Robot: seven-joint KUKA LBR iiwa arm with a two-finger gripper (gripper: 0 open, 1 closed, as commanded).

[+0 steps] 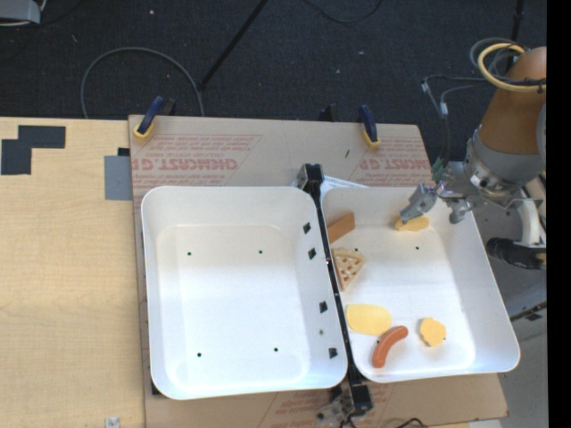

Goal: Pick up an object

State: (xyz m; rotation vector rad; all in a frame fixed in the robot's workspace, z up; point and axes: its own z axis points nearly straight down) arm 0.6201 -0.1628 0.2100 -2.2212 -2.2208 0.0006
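Note:
My gripper [436, 214] hangs over the far right corner of the right bin [486, 279], open, with nothing between its fingers. A small yellow piece [412, 225] lies on the bin floor just under the left fingertip [413, 210]. Elsewhere in that bin are a brown block [341, 226] leaning by the divider, a triangular waffle-like piece [346, 267], a flat yellow oval [368, 318], a red-orange sausage [389, 346] and another small yellow piece [432, 332].
The left bin [156, 266] sits beside the right one, the two meeting at a black clamped divider [323, 275]. Both rest on a cardboard sheet [250, 154] held by clamps [368, 125]. Cables lie on the dark floor behind.

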